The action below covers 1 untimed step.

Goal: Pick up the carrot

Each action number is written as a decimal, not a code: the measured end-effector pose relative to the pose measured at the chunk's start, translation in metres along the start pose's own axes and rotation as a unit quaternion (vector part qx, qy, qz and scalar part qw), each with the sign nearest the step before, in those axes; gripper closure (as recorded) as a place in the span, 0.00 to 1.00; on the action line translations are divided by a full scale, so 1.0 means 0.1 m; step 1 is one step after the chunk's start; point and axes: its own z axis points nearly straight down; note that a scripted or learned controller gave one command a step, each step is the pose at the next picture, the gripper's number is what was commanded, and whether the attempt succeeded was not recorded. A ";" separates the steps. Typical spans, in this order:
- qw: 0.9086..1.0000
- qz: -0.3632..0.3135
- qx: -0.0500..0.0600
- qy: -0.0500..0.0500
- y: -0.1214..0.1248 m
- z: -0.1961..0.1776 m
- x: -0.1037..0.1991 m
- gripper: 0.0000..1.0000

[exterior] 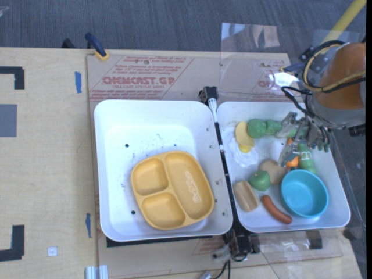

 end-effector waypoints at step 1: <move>0.991 0.131 -0.003 -0.007 -0.18 0.06 0.22 0.00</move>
